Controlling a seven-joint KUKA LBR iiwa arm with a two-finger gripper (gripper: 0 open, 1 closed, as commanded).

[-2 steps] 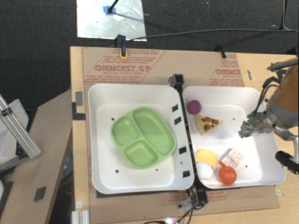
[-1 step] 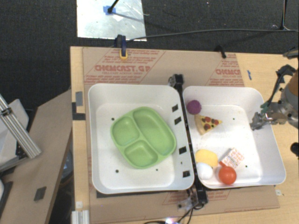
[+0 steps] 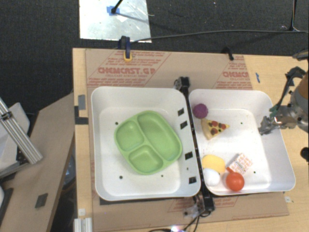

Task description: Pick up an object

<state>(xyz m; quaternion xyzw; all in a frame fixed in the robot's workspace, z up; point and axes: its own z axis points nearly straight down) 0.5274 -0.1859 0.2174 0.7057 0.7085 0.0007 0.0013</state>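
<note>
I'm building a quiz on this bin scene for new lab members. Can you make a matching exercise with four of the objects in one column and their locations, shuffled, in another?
Things:
1. green divided plate
2. purple ball
3. pizza slice toy
4. red tomato toy

Places:
A. near corner of the right bin, beside the white egg
B. left bin, roughly in the middle
C. far left corner of the right bin, by the divider
D. right bin, just in front of the purple ball

Pairs: 1-B, 2-C, 3-D, 4-A
</note>
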